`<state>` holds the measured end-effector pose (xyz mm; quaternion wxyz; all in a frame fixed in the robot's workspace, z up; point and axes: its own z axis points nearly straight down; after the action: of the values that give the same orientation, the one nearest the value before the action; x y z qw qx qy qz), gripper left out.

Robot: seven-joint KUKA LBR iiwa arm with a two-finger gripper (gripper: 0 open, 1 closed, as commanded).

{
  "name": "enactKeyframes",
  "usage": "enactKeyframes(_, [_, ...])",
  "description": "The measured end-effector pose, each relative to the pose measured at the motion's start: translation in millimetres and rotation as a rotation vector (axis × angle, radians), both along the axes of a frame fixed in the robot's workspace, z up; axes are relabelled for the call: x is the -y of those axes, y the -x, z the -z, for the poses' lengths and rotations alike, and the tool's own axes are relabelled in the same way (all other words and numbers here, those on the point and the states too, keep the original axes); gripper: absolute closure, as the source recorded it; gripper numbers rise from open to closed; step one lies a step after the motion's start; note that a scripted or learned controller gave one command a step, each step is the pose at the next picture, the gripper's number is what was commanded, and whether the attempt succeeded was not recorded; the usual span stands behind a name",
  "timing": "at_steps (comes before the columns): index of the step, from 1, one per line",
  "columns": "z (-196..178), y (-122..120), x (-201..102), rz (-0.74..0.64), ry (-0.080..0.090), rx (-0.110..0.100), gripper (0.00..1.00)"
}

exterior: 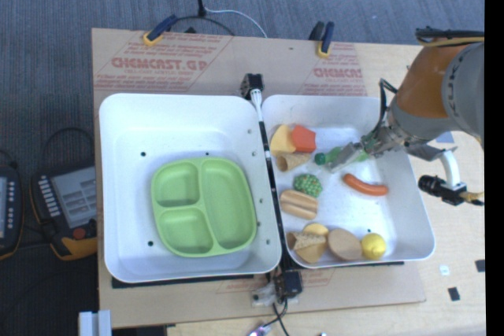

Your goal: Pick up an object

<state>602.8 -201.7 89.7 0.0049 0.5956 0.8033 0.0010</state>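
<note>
The gripper (340, 156) is reaching in from three o'clock over the right bin (409, 193), fingers pinching a green item (334, 156). A sausage (365, 185) is lying at its five o'clock, broccoli (308, 185) at seven.

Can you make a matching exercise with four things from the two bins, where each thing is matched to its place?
Things:
1. green divided plate
2. lemon
3. sausage
4. broccoli

Places:
A. near corner of the right bin, on the arm's side
B. right bin, near its middle, just above the hot dog bun
C. left bin
D. right bin, just below the end effector

Pairs: 1-C, 2-A, 3-D, 4-B
</note>
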Motion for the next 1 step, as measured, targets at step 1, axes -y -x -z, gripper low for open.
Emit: enactKeyframes(1, [-0.9, 49.1, -28.6, -0.105, 0.006, 0.009, 0.00])
